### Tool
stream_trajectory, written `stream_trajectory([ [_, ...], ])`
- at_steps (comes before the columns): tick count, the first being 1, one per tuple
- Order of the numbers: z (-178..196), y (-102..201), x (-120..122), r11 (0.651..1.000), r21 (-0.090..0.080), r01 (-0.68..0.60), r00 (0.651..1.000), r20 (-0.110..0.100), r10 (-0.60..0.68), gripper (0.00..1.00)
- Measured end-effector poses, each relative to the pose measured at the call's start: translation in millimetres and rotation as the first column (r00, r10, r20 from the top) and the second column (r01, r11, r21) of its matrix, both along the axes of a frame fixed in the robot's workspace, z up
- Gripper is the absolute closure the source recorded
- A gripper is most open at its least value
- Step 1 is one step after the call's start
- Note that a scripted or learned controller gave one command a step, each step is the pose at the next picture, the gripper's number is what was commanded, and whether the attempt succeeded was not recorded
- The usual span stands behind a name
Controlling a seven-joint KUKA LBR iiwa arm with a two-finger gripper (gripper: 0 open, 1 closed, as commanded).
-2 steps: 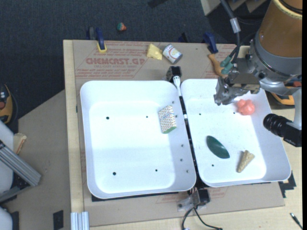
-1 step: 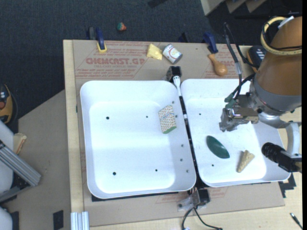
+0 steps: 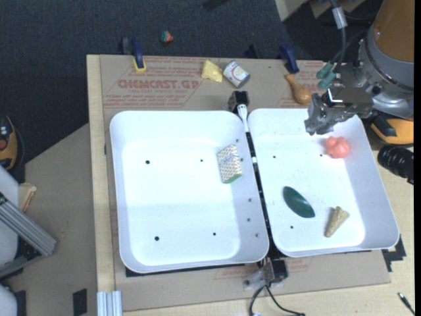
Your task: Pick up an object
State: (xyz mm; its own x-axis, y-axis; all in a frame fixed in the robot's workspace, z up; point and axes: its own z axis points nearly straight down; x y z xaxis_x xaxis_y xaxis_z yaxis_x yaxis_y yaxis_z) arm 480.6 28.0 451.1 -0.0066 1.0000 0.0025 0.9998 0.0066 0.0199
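Camera view: pink object [image 3: 337,147] beside (right of) end effector [image 3: 319,125]

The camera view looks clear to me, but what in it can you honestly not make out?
- Gripper: its fingertips blur into dark metal, so open or shut is unreadable.
- Arm: cut off by the top and right edges.
- Pink object in the right bin: too small and soft to identify.
- Patterned packet in the left bin: print too small to read.
- Small item on the carpet: too tiny to name.
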Motion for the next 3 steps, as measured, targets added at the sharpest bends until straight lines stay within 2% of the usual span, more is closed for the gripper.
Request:
stream_trajectory([
  [1,-52,56,-2,1.0,-0.002,0.002,1.0,-0.025,-0.002,1.0],
  [2,-28,78,-1,1.0,-0.002,0.005,1.0,-0.016,-0.005,1.0],
  [3,92,102,-1,1.0,0.003,0.003,1.0,-0.004,-0.003,1.0],
])
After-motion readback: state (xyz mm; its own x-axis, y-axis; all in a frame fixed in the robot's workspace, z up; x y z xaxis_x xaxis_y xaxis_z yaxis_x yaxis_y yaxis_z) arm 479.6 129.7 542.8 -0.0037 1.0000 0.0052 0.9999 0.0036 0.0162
